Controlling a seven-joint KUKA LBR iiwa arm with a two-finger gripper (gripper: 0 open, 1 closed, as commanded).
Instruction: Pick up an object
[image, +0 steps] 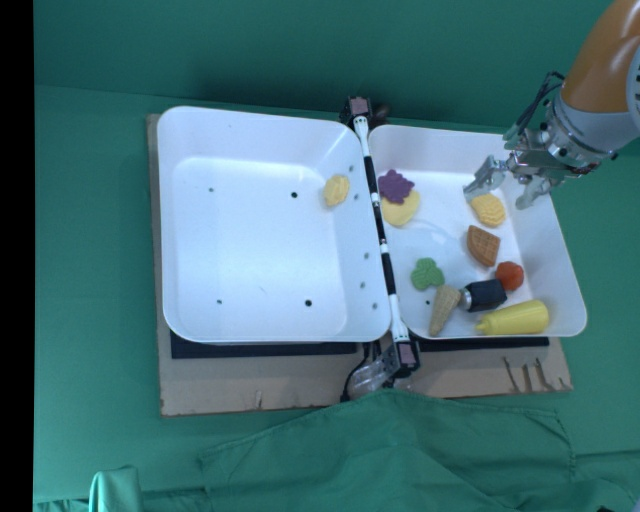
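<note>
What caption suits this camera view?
Open gripper above a yellow toy in the right bin of play food.

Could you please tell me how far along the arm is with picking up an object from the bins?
Nothing looks picked yet. The gripper hangs open above the right bin, jaws spread with nothing between them, just over the yellow waffle-textured toy. Its neighbours, the brown waffle piece and the yellow bottle, lie in that bin too. Left to do: descend, close on something and lift it.
</note>
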